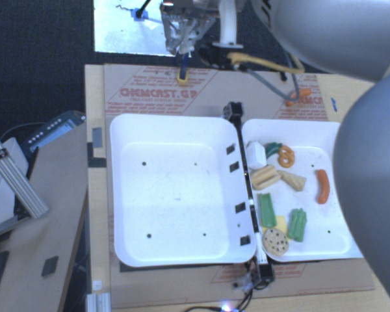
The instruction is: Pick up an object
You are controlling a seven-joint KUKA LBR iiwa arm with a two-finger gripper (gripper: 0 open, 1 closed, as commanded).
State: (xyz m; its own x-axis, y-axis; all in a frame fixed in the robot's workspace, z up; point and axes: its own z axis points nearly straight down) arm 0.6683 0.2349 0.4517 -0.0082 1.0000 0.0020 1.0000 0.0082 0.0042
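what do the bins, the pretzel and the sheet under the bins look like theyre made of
Bins: probably thin molded plastic, smooth white with a soft sheen and rounded corners.
Pretzel: looks like toy plastic, an even orange-brown with a slight gloss, though it is too small to be sure.
Sheet: likely protective paper over a board, matte tan with repeating red printed lettering.

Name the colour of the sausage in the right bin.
Red-orange sausage, seen in the camera view.
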